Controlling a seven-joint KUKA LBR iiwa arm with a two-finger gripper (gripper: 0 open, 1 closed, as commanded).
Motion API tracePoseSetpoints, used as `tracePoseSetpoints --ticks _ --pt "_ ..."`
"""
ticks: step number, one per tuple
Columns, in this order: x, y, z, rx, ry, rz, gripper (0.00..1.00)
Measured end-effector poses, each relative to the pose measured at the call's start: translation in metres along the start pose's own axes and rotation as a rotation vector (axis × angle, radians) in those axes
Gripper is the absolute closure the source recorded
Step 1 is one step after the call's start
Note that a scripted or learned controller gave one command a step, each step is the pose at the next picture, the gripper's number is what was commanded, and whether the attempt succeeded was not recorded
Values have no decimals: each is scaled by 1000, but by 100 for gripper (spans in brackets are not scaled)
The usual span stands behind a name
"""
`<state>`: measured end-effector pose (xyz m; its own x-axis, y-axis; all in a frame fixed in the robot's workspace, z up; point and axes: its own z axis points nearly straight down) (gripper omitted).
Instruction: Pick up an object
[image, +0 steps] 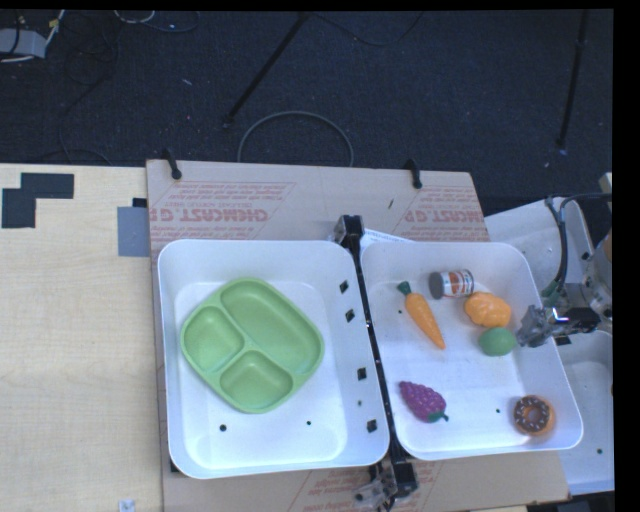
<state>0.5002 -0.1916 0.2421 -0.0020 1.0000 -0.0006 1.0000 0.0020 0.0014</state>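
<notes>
Claw (530, 329) at the right rim of the right bin, low over the edge, pointing left toward the green ball. Whether it is released or clenched: cannot tell, too small and blurred. Nothing seen between its tips. Arm behind it runs off to the right.

Left to right across the table (70, 350):

Left bin (190, 440), white and shallow. A green divided plate (251, 343) lies flat in it, three compartments, slightly left of the bin's middle.

Black divider strip between the two bins, running top to bottom.

Right bin (470, 430), white, holds the loose items. A carrot (423, 316) lies slantwise in the upper left part, leafy end up. Below it, near the bin's bottom, a purple bunch of grapes (423, 400). A small can (452, 284) lies on its side near the top edge. Just right of and below the can, an orange fruit (487, 309). Touching or just beside that, lower, a green ball (496, 341), the item nearest the claw. A chocolate doughnut (533, 415) sits in the lower right corner, well apart from the rest.
</notes>
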Motion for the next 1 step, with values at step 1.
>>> tracePoseSetpoints --ticks 1 --pt "61 15 -2 3 3 -4 100"
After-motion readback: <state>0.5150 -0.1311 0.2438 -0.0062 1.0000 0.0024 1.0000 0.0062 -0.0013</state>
